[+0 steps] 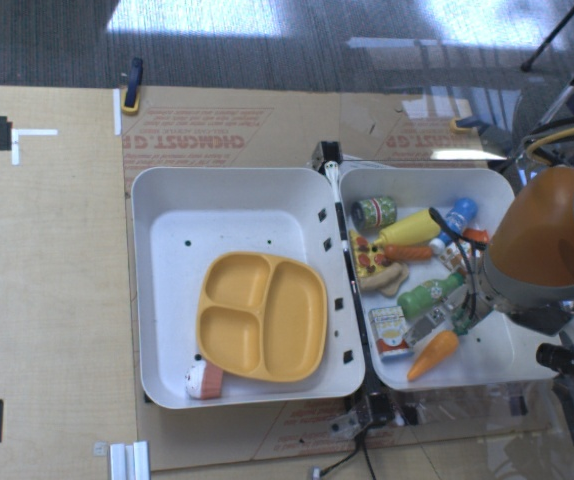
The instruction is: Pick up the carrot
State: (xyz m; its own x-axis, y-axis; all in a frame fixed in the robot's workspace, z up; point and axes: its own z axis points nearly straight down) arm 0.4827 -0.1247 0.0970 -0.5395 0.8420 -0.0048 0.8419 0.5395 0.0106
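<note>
The carrot is orange and lies at a slant near the front edge of the right bin, its thick end pointing up and right. My gripper hangs low in that bin just above and right of the carrot's thick end, close to it. Nothing I can see shows the carrot held. The arm's orange band covers the bin's right side.
Crowded around the gripper are a green bottle, a small carton, a yellow bottle, a green can, a blue bottle and a pizza slice. The left bin holds a yellow divided plate and a pink toy.
</note>
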